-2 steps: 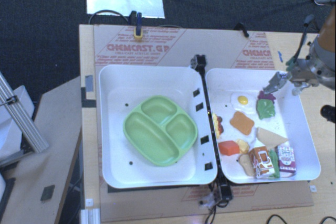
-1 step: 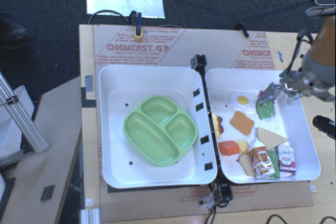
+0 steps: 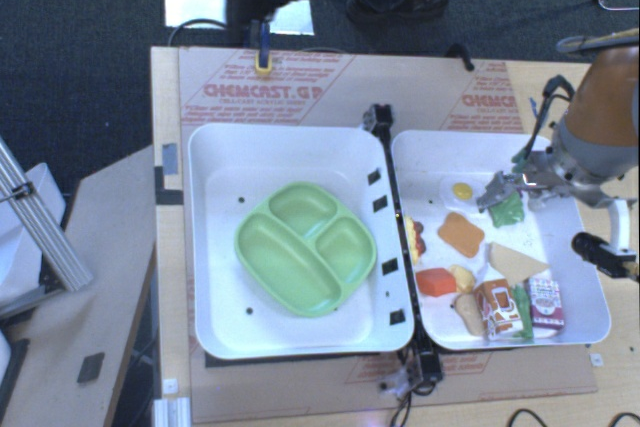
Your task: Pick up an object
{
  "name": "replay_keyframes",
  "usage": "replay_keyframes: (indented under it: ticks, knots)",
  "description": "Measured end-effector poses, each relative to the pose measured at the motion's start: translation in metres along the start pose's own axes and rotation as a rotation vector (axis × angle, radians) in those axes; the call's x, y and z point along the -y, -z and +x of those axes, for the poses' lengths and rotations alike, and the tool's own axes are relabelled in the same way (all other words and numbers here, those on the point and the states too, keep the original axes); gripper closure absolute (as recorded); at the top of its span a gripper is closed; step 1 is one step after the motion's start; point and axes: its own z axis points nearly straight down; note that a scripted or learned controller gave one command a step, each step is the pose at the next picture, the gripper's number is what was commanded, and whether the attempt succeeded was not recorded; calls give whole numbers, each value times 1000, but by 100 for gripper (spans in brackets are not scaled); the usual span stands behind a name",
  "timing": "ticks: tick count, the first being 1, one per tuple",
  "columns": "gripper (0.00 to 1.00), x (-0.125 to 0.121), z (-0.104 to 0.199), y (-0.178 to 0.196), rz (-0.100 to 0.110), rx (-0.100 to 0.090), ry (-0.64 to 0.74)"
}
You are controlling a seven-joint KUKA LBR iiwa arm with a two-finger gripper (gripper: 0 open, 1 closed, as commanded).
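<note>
Green toy [image 3: 507,210], right bin [image 3: 600,315] far edge: pinched between gripper [image 3: 503,195] fingers, apparently for lifting out.

Glossy green plastic tray [image 3: 305,248] in a smooth white plastic bin [image 3: 215,175].

Lab or robot test cell. Plywood bench [image 3: 330,80] sitting on dark carpet [image 3: 80,35], CHEMCAST-printed sheet [image 3: 262,92] lying along its far edge; aluminium framing [image 3: 40,225] standing at left; someone's shoes [image 3: 400,3] showing beyond the bench.
</note>
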Motion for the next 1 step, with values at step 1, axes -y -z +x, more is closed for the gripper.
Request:
replay_keyframes:
  ticks: [1]
  knots:
    - [0, -2, -2, -63, 1, 0, 0]
